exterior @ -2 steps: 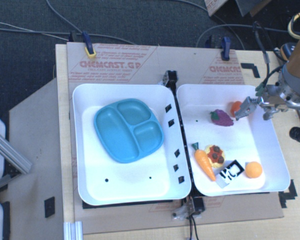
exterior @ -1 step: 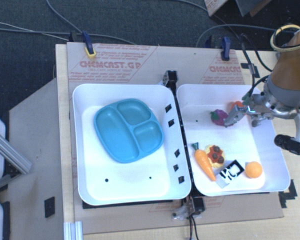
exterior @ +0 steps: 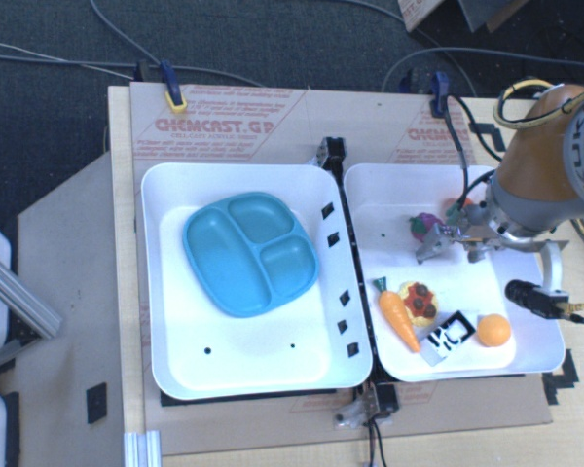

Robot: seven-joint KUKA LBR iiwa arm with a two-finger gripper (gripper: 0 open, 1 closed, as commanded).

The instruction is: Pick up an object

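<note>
My gripper (exterior: pixel 455 249) hangs over the back half of the right bin (exterior: pixel 394 188), below the grey arm with its orange band. Its fingers (exterior: pixel 431 251) stand apart, open, and I see nothing between them. A small purple toy (exterior: pixel 424 225) lies just left of the gripper, close to the left finger. Toward the bin's front lie an orange carrot (exterior: pixel 399 320), a yellow piece with red dots (exterior: pixel 419 301), a black-and-white block (exterior: pixel 448 334) and an orange ball (exterior: pixel 493 330).
The left bin (exterior: pixel 165 261) holds a blue divided plate (exterior: pixel 250 252). A black divider with clips (exterior: pixel 343 261) runs between the bins. A black cylindrical part (exterior: pixel 533 299) juts over the right bin's right edge.
</note>
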